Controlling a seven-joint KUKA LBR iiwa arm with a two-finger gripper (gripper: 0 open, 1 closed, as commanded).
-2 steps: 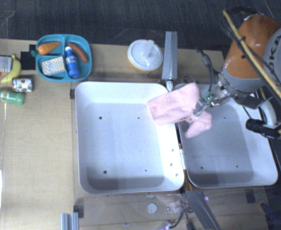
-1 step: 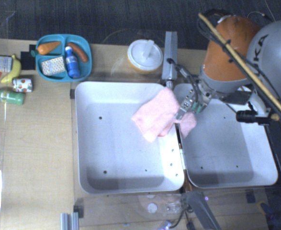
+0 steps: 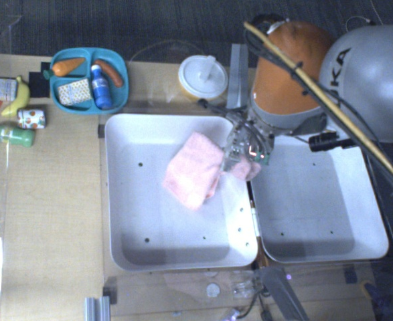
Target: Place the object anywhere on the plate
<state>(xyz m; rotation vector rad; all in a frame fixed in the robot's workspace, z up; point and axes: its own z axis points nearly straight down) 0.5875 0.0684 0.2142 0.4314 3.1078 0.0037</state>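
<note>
A folded pink cloth (image 3: 193, 169) lies in the left white bin (image 3: 142, 239), toward its upper right. My gripper (image 3: 245, 151) hangs over the divider between the two bins, at the cloth's right edge. A small pink piece (image 3: 248, 171) shows just below the gripper; I cannot tell whether it is part of the cloth or a separate thing, nor whether it is held. A blue divided plate (image 3: 119, 69) sits on the bench beyond the left bin's upper left corner, with toy food and a blue bottle in it.
The right bin (image 3: 317, 212) lies under the arm. A white lidded cup (image 3: 203, 77) stands behind the left bin. A toy banana (image 3: 19, 97), a small can (image 3: 32, 118) and a green bottle (image 3: 9, 135) lie at the far left.
</note>
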